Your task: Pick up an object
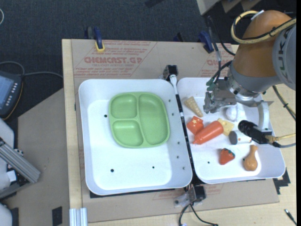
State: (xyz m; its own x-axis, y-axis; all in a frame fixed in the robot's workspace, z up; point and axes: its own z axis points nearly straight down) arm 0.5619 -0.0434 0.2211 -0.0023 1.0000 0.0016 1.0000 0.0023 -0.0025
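Observation:
My gripper (212,104) hangs over the back of the right bin (207,173), just right of a tan cone (193,105) and above an orange carrot (208,132). A red pepper (194,125) lies against the carrot's left end. A yellow wedge (226,125) and a small grey piece (233,137) sit to the carrot's right. A white object (230,112) lies partly hidden under the wrist. Nearer the front are a strawberry (226,156) and a brown drumstick (251,160). Nothing is seen held.
The left bin (94,168) holds a green divided plate (139,119) toward its back. A raised rim (182,126) separates the two bins. The arm's orange and grey body (258,46) looms over the right bin's back right corner.

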